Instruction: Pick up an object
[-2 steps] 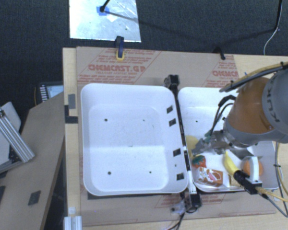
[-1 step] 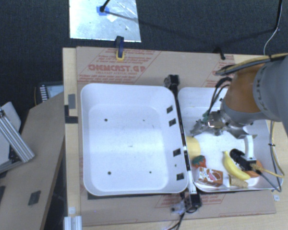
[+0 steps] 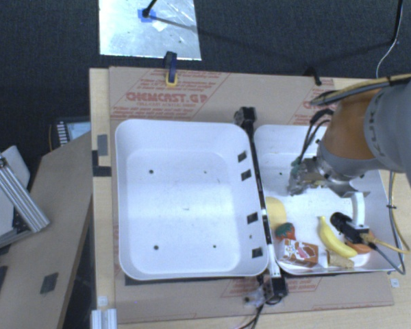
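In the right bin (image 3: 277, 142) my gripper (image 3: 298, 182) hangs low over the bin's middle, below the grey arm (image 3: 370, 136) that reaches in from the right. Just in front of it and to the left lies a pale yellow round fruit (image 3: 277, 210). A small red fruit (image 3: 285, 230) sits beside that, with a red and white packet (image 3: 300, 252) at the front wall. A banana (image 3: 331, 236) lies front right, with an orange piece (image 3: 362, 248) at its end. I see nothing between the fingers.
The left white bin (image 3: 133, 139) stands beside the right one, with black clips (image 3: 250, 177) along the shared wall. Both rest on a cardboard sheet (image 3: 171, 94). A shiny metal plate (image 3: 149, 18) lies at the back.
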Action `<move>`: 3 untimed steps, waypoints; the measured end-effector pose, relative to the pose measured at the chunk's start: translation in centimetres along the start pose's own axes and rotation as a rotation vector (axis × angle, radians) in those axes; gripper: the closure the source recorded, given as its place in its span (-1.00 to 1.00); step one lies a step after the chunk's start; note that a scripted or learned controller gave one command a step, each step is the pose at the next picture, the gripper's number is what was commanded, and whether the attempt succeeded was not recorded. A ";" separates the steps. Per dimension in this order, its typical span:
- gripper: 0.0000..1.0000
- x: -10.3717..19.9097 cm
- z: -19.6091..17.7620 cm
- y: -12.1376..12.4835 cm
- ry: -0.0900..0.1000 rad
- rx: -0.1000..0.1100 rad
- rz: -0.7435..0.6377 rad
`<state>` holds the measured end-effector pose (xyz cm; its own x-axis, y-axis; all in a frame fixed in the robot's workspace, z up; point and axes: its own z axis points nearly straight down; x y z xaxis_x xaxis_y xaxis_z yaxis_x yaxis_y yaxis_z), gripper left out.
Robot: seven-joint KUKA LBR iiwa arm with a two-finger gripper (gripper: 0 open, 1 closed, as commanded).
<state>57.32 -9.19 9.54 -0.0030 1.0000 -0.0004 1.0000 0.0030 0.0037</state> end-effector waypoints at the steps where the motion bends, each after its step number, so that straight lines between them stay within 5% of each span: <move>1: 1.00 6.7 -9.5 3.8 0.002 -0.008 -0.008; 2: 1.00 12.2 -8.9 0.7 0.002 0.005 -0.006; 3: 1.00 11.9 -10.0 0.9 0.001 0.000 -0.005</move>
<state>58.20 2.68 19.50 -0.0079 1.0000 0.0003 1.0000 0.0079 0.0035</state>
